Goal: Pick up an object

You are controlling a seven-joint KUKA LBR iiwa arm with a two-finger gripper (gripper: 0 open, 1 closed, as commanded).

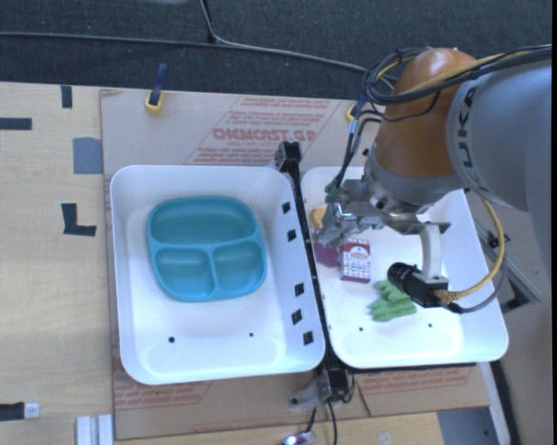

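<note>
My gripper (341, 219) hangs low over the left part of the right bin (473, 341), under the grey and orange wrist. Just below it lie a purple object (326, 252) and a small red and white box (356, 261), side by side. A bit of something yellow (319, 218) peeks out to the gripper's left, by the bin wall. A green object (390, 303) lies nearer the front of the same bin. The arm hides the rear of that bin. I see nothing held in the gripper.
The left bin (139, 332) holds a teal divided plate (206, 247) in its rear half. A black-clipped divider (301, 276) runs between the two bins. A yellow clamp (154, 100) sits on the cardboard at the back.
</note>
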